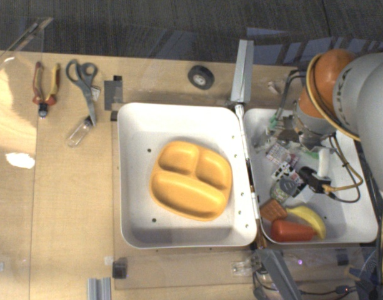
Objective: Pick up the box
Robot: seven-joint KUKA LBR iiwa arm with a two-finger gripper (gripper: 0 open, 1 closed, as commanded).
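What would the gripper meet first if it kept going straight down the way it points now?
Probably the small printed box lying in the right bin directly under the gripper. Depth is unclear from this slanted view, so it may already be touching it.

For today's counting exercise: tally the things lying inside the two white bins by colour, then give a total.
Yellow: 2, the divided tray and the banana
Red: 1, the pepper
Brown: 1, the small block
Total: 4 clearly seen; items beneath the gripper are too cluttered to count.
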